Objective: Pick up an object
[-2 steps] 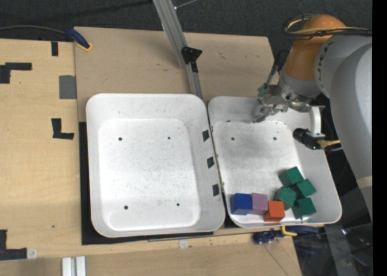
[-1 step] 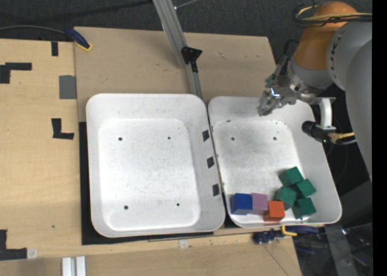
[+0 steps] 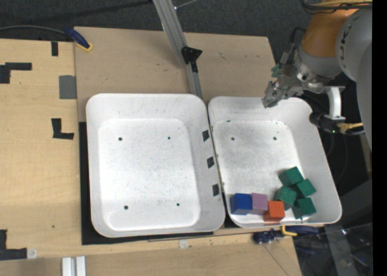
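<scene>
1. Gripper (image 3: 272, 97) is seen above the far rim of the right bin (image 3: 314, 147), well apart from the blocks; whether it is spread or closed cannot be told, and nothing is seen held in it.
2. Such a raised position is judged to suit an approach not yet begun.
3. Candidate objects are gathered in the right bin's near corner: a blue block (image 3: 242, 202), a lilac block (image 3: 259, 202) and an orange block (image 3: 276, 209) in a row, touching, with green blocks (image 3: 297, 191) clustered just beside them.
4. The left bin (image 3: 148, 163) is shown beside it, rims adjoining.
5. Tight packing against the wall is judged likely to hinder grasping.
</scene>
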